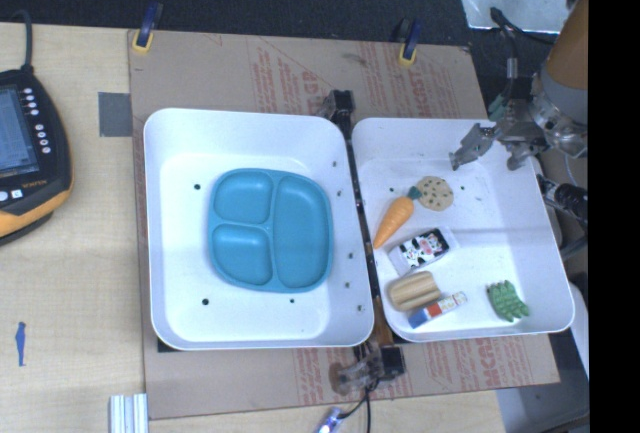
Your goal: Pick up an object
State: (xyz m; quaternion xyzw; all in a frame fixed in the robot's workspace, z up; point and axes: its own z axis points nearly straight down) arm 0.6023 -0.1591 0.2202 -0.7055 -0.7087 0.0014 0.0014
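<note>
**End effector spread above the right bin**

The end effector [492, 149] hangs with fingers apart and nothing between them, over the far right of the right bin [520, 239]. Just left of it lies a cookie [434, 192], then a carrot [394, 219]. The left bin [175, 221] holds a blue tray [270, 228].

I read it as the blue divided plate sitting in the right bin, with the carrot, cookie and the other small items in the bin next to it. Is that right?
Not quite. In the camera view the blue divided plate sits in the left bin, not the right one. The carrot, cookie and the other small items do lie in the bin next to it, the right bin.
</note>
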